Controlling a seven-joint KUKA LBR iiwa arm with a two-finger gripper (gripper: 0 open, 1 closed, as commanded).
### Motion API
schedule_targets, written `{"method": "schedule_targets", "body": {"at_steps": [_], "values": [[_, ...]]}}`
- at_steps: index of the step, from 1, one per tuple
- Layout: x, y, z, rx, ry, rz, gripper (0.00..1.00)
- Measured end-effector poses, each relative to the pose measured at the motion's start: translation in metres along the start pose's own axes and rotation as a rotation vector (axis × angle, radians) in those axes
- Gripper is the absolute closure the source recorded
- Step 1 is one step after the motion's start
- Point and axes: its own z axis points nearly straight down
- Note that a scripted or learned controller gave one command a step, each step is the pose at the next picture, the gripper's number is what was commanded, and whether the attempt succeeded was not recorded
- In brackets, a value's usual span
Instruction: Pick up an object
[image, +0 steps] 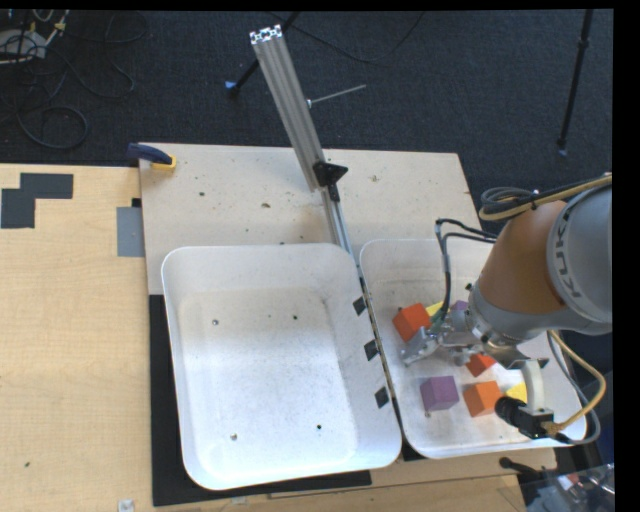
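The right bin (390, 262) holds several small objects: an orange block (410, 321), a purple block (439, 393), another orange block (482, 398), a small red-orange piece (480, 365) and a yellow piece (437, 310) partly hidden behind the gripper. My gripper (430, 345) hangs low over the middle of this bin, just right of the first orange block and above the purple block. Its metal fingers (415, 352) point left. The view does not show anything between them.
The left bin (180, 270) lies beside the right one, with black clips (369, 349) along the shared wall. A slanted aluminium bar (296, 110) rises behind the bins. The arm's orange band (525, 265) and cables overhang the right bin's far right side.
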Motion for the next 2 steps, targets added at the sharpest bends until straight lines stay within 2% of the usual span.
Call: {"method": "schedule_targets", "body": {"at_steps": [1,2], "values": [[-0.003,0.001,-0.013,-0.005,-0.001,0.012,1.0],[-0.001,-0.002,-0.056,-0.011,-0.002,0.005,1.0]]}}
